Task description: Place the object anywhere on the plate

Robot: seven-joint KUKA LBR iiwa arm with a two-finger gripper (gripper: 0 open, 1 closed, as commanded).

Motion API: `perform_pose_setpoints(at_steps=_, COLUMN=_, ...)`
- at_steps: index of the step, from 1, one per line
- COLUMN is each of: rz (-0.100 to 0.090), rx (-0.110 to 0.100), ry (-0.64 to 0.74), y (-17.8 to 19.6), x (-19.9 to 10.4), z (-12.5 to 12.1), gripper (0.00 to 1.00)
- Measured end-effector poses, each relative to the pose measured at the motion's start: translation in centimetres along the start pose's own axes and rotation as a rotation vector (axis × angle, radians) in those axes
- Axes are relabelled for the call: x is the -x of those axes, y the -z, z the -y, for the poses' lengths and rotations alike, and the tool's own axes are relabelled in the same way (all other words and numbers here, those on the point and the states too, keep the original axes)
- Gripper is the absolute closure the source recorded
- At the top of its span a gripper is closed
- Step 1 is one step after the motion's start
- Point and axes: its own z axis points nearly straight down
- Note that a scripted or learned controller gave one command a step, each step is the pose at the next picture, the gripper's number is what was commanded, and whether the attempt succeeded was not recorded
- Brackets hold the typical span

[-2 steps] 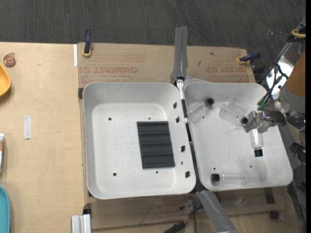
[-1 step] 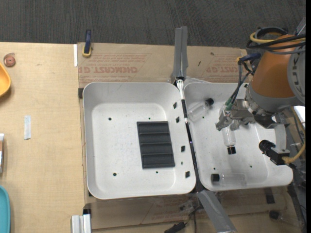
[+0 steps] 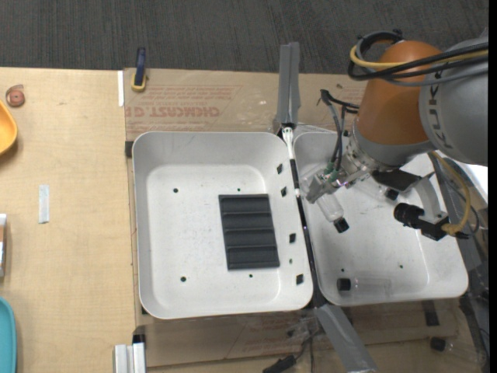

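White plastic makes up both shallow bins, and the left bin (image 3: 155,208) carries a dark ribbed slab (image 3: 249,231) lying flat near its centre, which I take to be the plate the task means, though it looks more like a grooved tray than a dish. Nothing rests on that slab, so as far as can be judged the placing is not done. The arm (image 3: 404,92) leans over the right bin (image 3: 404,278), with its pincer (image 3: 330,193) low at about ten o'clock in that bin, close to the divider between the two bins. Whether the pincer is spread or closed I cannot tell, since its tips blur into a pale, partly see-through shape that may be the object (image 3: 329,205) or part of the tool. If that pale shape is the object, it sits in the right bin just under the pincer, at about three o'clock from the slab; I cannot say whether it is gripped. A small dark piece (image 3: 343,284) lies at seven o'clock in the right bin, too small to name. What remains, by my reading, is a secure grasp, a carry across the divider and a release onto the slab. Cables and the orange wrist band (image 3: 396,92) hide the upper right bin.
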Motion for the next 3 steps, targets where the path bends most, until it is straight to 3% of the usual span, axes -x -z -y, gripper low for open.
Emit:
perform_pose_setpoints(at_steps=1, rz=0.000, rx=0.000, ry=0.255, y=1.1, x=-8.3, z=-4.0, gripper=1.00)
perform_pose_setpoints(at_steps=2, rz=0.000, rx=-0.002, ry=0.058, y=1.2, x=-16.4, z=-0.2, gripper=1.00)
perform_pose_setpoints(at_steps=3, rz=0.002, rx=0.001, ry=0.415, y=11.6, x=-11.9, z=-3.7, gripper=1.00)
